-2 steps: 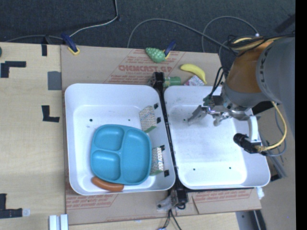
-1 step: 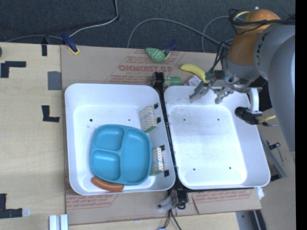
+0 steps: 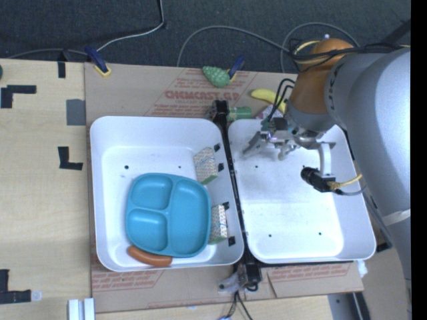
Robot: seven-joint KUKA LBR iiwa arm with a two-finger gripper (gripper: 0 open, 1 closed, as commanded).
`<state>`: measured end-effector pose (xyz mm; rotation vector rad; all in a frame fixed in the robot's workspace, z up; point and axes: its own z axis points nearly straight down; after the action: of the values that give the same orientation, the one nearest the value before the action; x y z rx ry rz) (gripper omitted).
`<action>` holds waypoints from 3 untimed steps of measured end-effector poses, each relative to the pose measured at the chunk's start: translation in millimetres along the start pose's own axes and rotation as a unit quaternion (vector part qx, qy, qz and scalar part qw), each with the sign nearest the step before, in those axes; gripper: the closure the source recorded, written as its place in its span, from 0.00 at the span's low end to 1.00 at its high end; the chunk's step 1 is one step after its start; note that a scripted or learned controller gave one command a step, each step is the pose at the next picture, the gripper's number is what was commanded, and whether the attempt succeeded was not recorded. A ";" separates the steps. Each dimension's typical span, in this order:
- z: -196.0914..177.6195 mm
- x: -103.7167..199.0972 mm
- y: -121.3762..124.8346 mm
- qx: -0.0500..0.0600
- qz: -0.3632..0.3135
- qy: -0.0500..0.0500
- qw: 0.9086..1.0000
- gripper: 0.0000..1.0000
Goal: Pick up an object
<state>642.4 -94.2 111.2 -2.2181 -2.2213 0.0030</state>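
A dark carpet lies behind the bench, and a sheet of brown cardboard under me carries two shallow white bins pressed side by side. From the camera above, the left bin holds everything worth taking: a blue divided plate fills most of its floor, an orange sausage lies tucked against the plate's near edge by the bin wall, and two small patterned packets sit along the divider, one near the far end and one beside the plate's right rim. The right bin has bare floor under me. My arm comes in from the right, and my gripper hangs over the far-left corner of the right bin, just beside the divider; my fingers look spread apart with nothing between them. On the cardboard beyond the bins lie a green toy and a yellow banana, both outside my working area. I judge the task has not really begun, since nothing is in my grasp. To do this well I should cross the divider and choose a piece with free sides; the far packet is nearest, but it leans close to the wall, so I would want my fingers turned to straddle its narrow width. The sausage, wedged between plate and wall, looks likely to roll or slip.
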 end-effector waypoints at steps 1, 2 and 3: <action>25.6 -1.6 26.5 -0.002 0.000 -0.001 1.000 0.00; 15.7 -1.7 26.6 -0.003 -0.001 -0.002 1.000 1.00; -73.2 40.0 -59.3 -0.001 0.000 0.000 1.000 1.00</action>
<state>583.3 -54.3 184.6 -2.2187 -2.2233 -0.0005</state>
